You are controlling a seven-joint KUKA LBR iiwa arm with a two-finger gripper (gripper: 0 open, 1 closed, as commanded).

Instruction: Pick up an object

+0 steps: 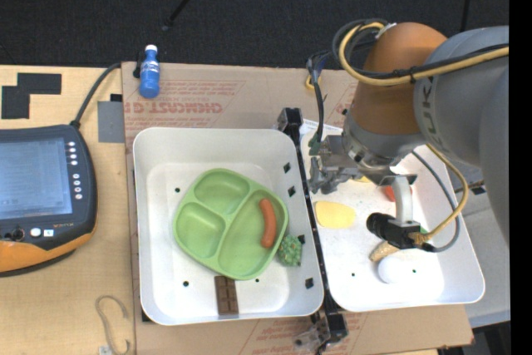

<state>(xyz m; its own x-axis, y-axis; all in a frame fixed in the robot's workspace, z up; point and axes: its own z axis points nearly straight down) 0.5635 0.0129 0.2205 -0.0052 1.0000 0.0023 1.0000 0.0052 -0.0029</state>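
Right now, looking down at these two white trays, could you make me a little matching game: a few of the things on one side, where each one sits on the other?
Things:
1. hot dog sausage
2. yellow lemon-shaped toy
3. blue bottle
4. brown chocolate bar

Places:
A. lying on the cardboard behind the bins
B. in the right bin, near the divider
C. on the green divided plate
D. at the front edge of the left bin

Pairs: 1-C, 2-B, 3-A, 4-D
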